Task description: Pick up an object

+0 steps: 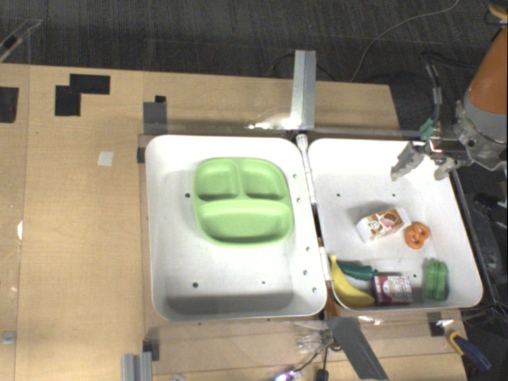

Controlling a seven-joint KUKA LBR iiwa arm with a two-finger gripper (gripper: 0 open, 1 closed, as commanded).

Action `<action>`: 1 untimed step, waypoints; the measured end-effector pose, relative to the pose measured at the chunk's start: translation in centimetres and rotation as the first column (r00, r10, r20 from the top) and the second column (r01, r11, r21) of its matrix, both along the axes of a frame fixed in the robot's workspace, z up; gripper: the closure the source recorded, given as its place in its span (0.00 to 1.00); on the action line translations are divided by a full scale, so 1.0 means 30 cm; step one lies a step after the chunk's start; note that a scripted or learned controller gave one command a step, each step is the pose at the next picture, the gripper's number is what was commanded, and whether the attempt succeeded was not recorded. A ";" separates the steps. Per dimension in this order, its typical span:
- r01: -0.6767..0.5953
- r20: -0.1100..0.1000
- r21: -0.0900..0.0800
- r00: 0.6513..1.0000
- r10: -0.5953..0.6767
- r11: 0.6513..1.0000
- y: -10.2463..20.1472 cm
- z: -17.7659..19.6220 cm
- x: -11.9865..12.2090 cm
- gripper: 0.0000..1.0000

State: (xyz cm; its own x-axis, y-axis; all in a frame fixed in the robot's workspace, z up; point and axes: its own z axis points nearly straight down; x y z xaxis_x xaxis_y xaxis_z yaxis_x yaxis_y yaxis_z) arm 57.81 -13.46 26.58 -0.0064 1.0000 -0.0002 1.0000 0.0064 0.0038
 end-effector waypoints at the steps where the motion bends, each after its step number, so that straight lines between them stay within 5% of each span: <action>1: 0.050 -0.001 0.000 0.999 -0.050 0.999 -0.070 -0.410 -0.137 0.00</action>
